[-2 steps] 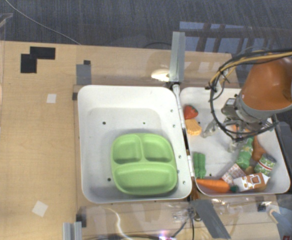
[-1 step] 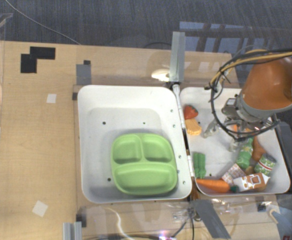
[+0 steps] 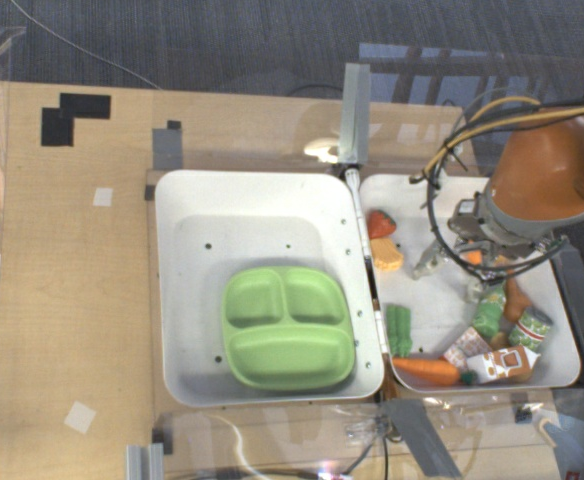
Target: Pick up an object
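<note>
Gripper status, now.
Gripper: low over the right bin, hidden under the arm's wrist; open, closed or holding anything cannot be told.

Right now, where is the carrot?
The carrot lies along the front edge of the right bin, just below the green block and left of the cartons.
</note>
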`<action>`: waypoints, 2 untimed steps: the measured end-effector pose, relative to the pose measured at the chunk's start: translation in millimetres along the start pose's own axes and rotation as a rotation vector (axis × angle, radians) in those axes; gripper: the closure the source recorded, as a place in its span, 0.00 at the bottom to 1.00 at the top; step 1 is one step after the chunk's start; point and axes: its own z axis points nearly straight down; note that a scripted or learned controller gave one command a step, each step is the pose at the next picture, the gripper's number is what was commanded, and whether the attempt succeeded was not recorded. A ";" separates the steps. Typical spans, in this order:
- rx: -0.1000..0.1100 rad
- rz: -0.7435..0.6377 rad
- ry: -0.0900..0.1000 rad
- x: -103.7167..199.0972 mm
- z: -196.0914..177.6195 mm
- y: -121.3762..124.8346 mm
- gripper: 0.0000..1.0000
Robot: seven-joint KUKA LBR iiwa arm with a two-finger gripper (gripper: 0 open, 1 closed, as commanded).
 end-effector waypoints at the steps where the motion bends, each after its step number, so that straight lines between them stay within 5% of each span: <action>1: -0.001 -0.288 -0.003 12.2 -0.3 2.7 0.00; 2: -0.002 -0.631 0.004 59.2 -101.5 -28.8 0.00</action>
